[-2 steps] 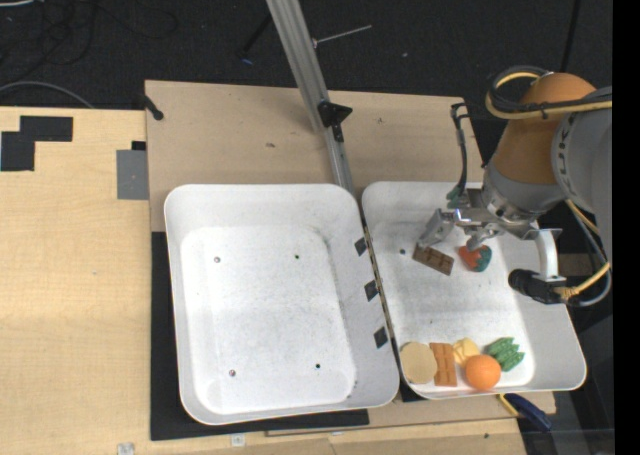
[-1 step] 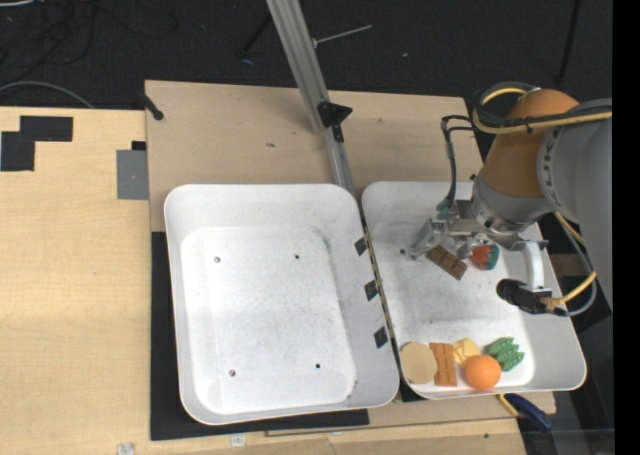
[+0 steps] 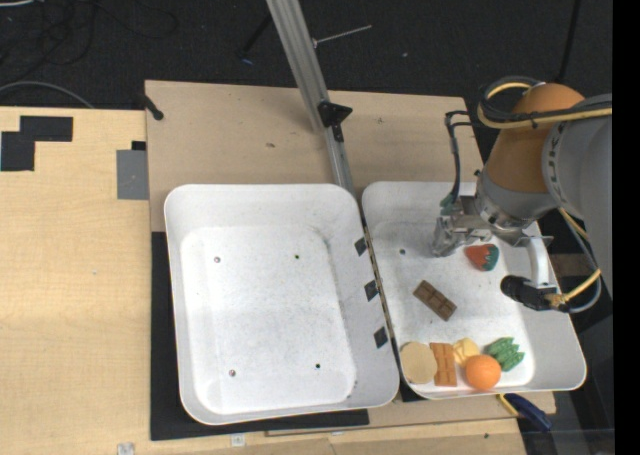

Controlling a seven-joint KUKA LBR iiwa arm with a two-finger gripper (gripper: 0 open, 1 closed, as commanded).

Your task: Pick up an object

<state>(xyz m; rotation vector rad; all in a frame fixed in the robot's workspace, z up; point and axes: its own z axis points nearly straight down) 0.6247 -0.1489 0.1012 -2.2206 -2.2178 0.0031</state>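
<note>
While the gripper (image 3: pixel 452 239) hangs low in the right bin (image 3: pixel 395 205), I can't tell how it is set. Nearest target: the red piece (image 3: pixel 484 257) just beside it, near the far wall. My worry: it descends off-centre, nudges that piece away and comes up bare. The brown block (image 3: pixel 435 300) lies mid-bin.

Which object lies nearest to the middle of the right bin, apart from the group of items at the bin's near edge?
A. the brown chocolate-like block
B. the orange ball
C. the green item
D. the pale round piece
A: the brown block lies alone on the floor of the right bin, while the orange ball, green item and pale round piece cluster at its near edge.
</note>
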